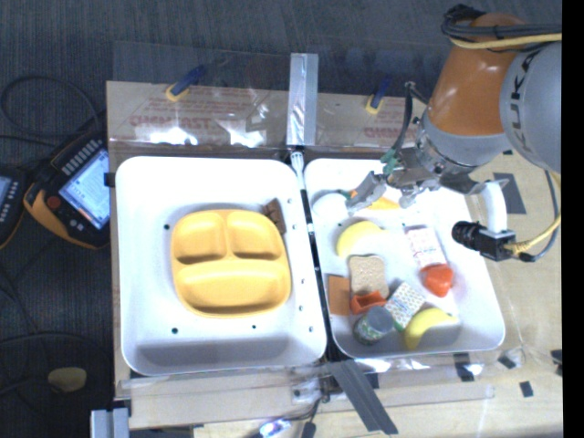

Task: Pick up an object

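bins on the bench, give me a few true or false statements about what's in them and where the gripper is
1. The yellow divided tray lies in the left bin. True.
2. The gripper hangs over the left bin. False: it is over the back of the right bin.
3. The slice of bread lies in the right bin. True.
4. The yellow divided tray holds the orange-capped bottle. False: that bottle lies in the right bin, and nothing sits in the tray's compartments.
5. The handheld pendant lies inside the left bin. False: it lies outside, left of it.
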Motion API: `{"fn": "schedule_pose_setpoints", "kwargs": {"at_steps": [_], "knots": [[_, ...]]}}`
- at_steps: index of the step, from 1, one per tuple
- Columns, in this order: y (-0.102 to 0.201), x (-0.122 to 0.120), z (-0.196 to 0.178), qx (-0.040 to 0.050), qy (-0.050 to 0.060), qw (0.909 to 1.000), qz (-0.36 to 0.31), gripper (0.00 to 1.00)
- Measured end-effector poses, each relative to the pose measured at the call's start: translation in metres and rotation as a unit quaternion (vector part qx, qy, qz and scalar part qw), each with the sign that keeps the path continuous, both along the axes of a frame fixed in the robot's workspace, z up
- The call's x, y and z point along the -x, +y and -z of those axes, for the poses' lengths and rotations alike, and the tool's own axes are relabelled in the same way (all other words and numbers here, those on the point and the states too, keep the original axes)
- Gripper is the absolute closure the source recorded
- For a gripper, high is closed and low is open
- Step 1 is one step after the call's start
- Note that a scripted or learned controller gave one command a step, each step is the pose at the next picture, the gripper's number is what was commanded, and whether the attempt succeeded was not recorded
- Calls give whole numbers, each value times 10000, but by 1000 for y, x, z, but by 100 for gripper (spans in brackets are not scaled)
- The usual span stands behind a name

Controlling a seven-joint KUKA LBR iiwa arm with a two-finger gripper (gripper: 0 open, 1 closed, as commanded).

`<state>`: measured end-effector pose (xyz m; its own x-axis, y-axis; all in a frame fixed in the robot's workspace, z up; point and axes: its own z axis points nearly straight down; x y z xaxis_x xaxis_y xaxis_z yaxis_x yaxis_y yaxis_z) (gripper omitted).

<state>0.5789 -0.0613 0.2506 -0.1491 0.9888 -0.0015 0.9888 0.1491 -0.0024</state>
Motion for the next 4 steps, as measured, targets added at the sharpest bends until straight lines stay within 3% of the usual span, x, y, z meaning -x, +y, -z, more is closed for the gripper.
{"fn": "schedule_pose_setpoints", "kwargs": {"at_steps": [1,2,3,4], "knots": [[-75,4,82,-4,0,9986,-520,0],[-113,-86,166,-10,101,9991,400,0],[-161,-48,109,10,-4,10000,-73,0],[-156,58,152,-58,7,9995,-317,0]]}}
